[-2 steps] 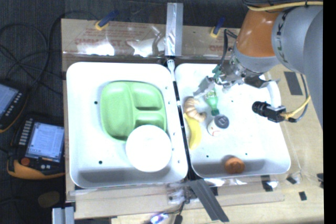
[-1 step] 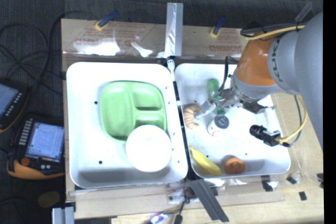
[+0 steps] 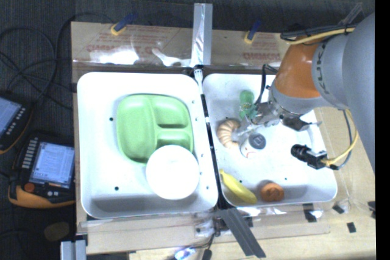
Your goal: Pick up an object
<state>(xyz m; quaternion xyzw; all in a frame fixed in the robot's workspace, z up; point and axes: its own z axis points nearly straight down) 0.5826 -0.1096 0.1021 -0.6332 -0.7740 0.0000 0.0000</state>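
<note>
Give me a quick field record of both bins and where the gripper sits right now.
left bin: green sectioned plastic tray, with a round white plate overlapping its near corner
right bin: tan ridged croissant-like toy, green bottle-shaped toy, yellow banana, orange round fruit, small white ball
gripper: low in the right bin, between the croissant-like toy and the bin's middle
finger state: cannot tell
held object: none seen between the fingers
</note>
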